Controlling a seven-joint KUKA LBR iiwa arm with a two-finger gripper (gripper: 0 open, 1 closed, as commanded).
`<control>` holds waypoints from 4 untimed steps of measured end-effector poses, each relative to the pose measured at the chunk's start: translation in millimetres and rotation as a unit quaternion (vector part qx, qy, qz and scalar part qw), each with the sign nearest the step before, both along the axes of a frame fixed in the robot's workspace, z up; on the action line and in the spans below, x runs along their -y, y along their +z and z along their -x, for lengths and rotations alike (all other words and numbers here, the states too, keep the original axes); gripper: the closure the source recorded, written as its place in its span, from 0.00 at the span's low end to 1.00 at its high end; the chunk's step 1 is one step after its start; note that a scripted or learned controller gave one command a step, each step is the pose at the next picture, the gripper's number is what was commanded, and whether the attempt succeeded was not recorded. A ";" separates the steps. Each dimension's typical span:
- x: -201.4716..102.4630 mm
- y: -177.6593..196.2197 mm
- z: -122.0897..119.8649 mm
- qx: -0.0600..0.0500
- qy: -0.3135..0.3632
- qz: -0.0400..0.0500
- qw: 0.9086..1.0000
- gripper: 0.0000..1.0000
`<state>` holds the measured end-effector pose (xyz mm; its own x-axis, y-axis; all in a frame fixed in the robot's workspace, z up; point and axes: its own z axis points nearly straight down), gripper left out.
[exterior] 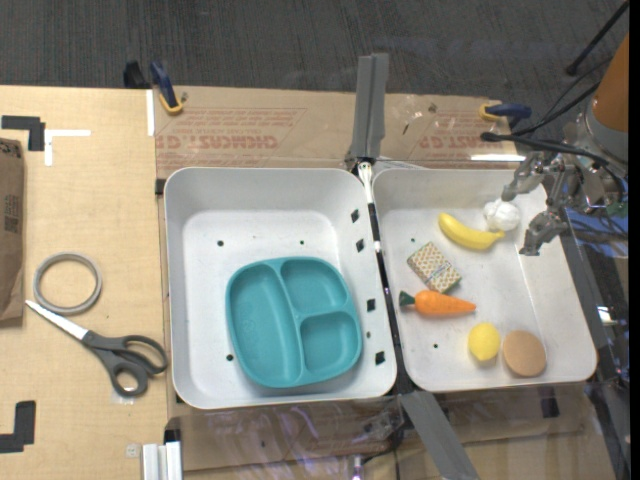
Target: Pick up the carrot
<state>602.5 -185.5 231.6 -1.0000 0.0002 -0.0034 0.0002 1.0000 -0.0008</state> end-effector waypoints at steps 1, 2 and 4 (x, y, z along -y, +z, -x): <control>-32.0 -139.2 32.9 0.000 0.106 0.000 0.994 0.00; -33.5 -128.6 30.9 0.003 0.108 0.001 0.994 1.00; -149.5 -39.5 95.9 0.000 -0.040 0.000 0.999 1.00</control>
